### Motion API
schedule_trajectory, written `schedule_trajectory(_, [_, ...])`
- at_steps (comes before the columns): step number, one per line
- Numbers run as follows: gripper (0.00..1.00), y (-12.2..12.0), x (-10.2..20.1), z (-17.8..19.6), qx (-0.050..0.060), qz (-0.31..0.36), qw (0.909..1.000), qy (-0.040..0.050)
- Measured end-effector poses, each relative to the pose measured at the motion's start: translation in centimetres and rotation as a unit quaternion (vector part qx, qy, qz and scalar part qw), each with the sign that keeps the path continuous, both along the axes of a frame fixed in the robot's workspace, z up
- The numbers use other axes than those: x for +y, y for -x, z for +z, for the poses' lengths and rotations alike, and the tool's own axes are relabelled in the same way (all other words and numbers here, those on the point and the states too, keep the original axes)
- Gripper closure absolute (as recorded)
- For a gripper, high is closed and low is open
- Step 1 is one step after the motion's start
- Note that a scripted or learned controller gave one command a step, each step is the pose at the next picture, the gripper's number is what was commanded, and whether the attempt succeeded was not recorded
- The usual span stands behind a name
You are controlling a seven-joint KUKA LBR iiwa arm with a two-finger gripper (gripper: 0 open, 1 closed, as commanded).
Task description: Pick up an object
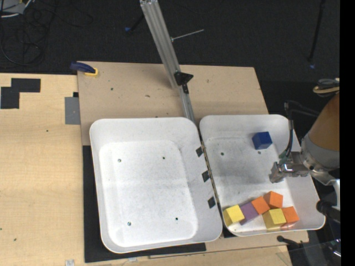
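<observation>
A blue cube lies in the upper part of the right bin. Several small blocks cluster at that bin's front edge: a yellow one, a purple one, orange ones and another yellow one. My gripper hangs over the right side of this bin, below the blue cube and just above the upper orange block. I see nothing held in it.
The left bin sits beside the right one, with black clips along the shared edge. A slanted metal rail rises behind the bins. The arm's body fills the right side.
</observation>
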State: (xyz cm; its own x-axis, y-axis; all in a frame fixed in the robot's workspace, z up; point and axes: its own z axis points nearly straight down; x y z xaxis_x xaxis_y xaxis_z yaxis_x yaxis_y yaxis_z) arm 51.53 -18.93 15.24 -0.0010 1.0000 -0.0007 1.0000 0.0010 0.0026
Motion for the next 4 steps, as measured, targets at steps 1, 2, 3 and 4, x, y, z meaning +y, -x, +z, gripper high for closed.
schedule_trajectory(1, [1.00,0.0,-0.6,6.2,-0.001,0.000,1.0000,0.0004])
schedule_trajectory(2, [1.00,0.0,-0.7,8.4,0.001,0.001,1.0000,-0.0002])
schedule_trajectory(3, [1.00,0.7,5.0,9.2,0.002,0.002,1.0000,-0.0021])
schedule_trajectory(4, [1.00,1.2,9.7,9.7,0.003,0.002,1.0000,-0.0021])
